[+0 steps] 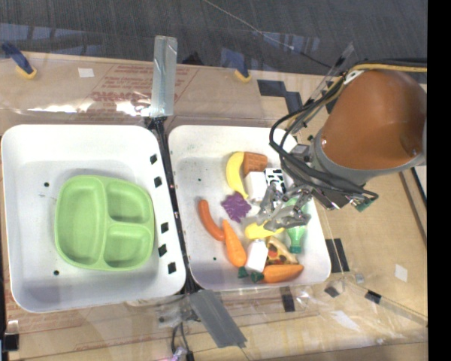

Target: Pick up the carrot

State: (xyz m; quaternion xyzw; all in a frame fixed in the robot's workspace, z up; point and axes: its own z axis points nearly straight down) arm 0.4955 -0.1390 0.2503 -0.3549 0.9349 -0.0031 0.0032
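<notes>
1. A bench (75,89) covered with clear plastic sheeting over cardboard carries two white bins side by side, on dark carpet.
2. The arm (372,122) leans in from the right over the right bin (188,149), its orange band uppermost and cables looping beside the wrist.
3. The gripper (282,213) points down and left into the pile of toy food; I cannot tell whether it is apart or together.
4. The carrot (234,244) lies slanted in the right bin, left of the gripper, beside a red-orange sausage (210,219).
5. A banana (235,173), purple grapes (236,206), a white block (256,256) and another orange piece (283,273) crowd around.
6. The left bin (22,156) holds a green divided plate (104,222).
</notes>
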